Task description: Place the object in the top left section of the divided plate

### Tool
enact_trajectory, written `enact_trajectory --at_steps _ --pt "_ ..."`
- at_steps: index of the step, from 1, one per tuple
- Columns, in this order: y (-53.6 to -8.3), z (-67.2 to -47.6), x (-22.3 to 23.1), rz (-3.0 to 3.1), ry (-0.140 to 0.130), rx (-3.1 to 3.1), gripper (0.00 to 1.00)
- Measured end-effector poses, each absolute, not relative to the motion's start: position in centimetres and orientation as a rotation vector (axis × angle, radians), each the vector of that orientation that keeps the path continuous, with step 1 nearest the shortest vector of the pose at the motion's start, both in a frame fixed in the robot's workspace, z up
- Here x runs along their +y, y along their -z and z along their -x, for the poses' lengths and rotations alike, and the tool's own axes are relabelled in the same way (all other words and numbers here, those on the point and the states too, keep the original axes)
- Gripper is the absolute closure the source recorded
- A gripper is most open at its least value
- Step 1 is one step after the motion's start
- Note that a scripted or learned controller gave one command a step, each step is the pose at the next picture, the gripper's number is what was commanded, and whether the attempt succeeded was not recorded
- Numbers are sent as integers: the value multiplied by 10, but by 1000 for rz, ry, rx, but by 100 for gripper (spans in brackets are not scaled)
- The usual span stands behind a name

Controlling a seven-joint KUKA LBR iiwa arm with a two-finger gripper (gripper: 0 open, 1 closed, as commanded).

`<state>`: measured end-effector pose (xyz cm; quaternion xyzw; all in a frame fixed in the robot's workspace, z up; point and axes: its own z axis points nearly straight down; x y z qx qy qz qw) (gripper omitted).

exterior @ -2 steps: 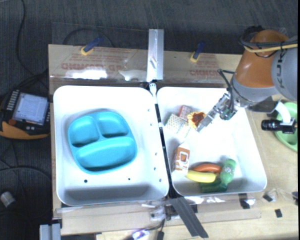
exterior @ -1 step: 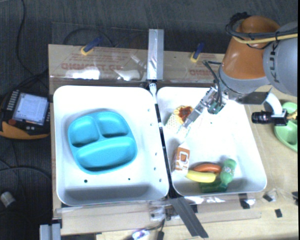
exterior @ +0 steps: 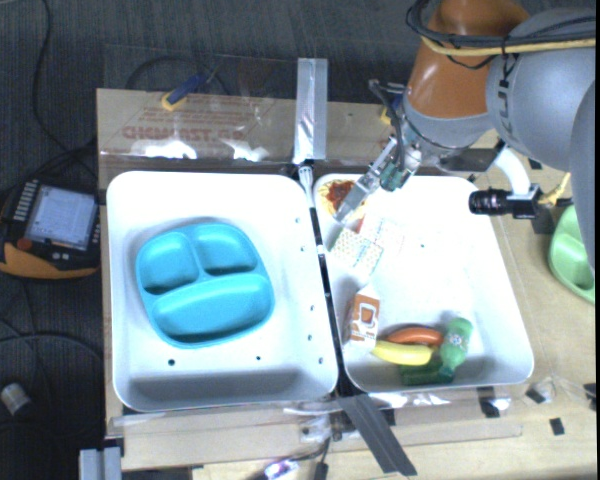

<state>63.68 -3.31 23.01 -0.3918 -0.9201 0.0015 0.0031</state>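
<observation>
A blue divided plate lies in the left bin; its two small sections are at the far side and the large one is near. My gripper hangs over the far left corner of the right bin. It is open, with nothing between its fingers. Just left of it, against the bin's wall, lies a small pizza-like piece, red and yellow, partly hidden by the nearer finger.
The right bin also holds a white patterned packet, a small orange and white box, a banana, a red-orange sausage-shaped item and a green bottle. The arm's orange band rises above the far right.
</observation>
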Motion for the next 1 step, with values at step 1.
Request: enact_trajectory --at_steps 1 --pt "-207 -622 23 1441 -8 -2783 100"
